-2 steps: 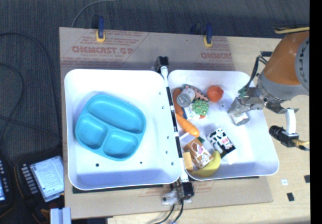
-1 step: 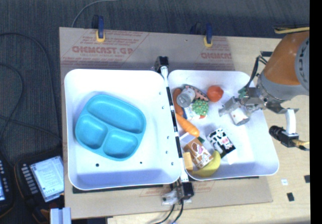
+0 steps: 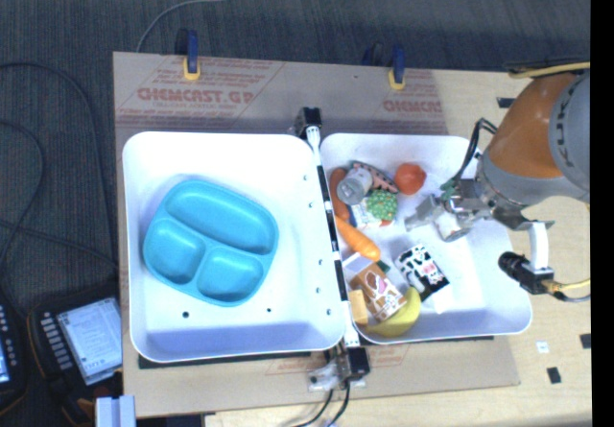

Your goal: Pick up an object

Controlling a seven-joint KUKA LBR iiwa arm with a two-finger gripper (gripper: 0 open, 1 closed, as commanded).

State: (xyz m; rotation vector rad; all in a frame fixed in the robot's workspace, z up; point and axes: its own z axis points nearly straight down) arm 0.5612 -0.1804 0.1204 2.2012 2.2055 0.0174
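On the desk (image 3: 192,89), the hand (image 3: 443,214) hovers with nothing grasped, fingers spread; next, lowering onto the tomato (image 3: 411,177) just beyond.

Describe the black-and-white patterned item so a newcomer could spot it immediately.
Look in the right-hand shallow white bin. Near its middle lies a small box with a black-and-white cow-like pattern, just above the yellow banana. No neighbour shares those colours.

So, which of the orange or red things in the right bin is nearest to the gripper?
The small red ball, at the far side of the bin, just left of the gripper. The long orange carrot lies farther left, near the bin's left wall.
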